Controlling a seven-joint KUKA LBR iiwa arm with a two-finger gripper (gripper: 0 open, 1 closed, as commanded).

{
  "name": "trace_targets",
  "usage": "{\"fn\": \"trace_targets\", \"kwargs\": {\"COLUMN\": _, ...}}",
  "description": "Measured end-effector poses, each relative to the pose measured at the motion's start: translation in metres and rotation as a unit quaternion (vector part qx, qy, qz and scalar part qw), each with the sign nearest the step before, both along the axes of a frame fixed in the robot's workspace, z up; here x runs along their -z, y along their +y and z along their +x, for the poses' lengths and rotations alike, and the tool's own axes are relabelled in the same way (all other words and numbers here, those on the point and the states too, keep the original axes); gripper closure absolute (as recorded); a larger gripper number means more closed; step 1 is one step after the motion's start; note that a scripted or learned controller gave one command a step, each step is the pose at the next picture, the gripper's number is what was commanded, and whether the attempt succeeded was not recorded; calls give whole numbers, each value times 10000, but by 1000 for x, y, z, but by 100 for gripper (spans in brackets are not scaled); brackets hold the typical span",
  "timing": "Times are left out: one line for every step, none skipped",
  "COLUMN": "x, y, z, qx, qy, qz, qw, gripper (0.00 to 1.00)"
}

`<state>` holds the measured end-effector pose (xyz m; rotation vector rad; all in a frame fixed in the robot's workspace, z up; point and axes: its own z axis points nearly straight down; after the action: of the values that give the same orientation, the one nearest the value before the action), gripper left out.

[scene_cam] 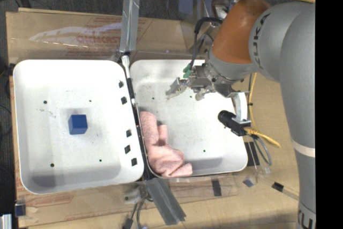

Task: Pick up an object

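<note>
Nothing is picked yet: the gripper hangs open and empty, far of the pink cloth.

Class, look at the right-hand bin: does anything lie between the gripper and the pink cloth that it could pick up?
Nothing visible does. The gripper hangs over the upper part of the right bin, and the pink cloth lies against that bin's left wall, lower down. Only bare white bin floor separates them. The blue cube sits in the left bin, out of the path.

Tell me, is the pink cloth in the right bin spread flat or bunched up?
Bunched up. The pink cloth lies crumpled in folds against the right bin's left wall, near its front corner.
</note>
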<state>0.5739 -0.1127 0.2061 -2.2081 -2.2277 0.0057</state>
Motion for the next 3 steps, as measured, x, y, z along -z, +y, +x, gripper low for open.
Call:
{"fn": "trace_targets", "kwargs": {"x": 80, "y": -2, "z": -31, "qx": -905, "qy": -4, "qz": 4, "qw": 9959, "gripper": 0}}
{"fn": "trace_targets", "kwargs": {"x": 114, "y": 10, "z": -28, "qx": -1465, "qy": -12, "qz": 8, "qw": 9892, "gripper": 0}}
{"fn": "trace_targets", "kwargs": {"x": 115, "y": 5, "z": -57, "qx": -1846, "qy": -22, "qz": 8, "qw": 9828, "gripper": 0}}
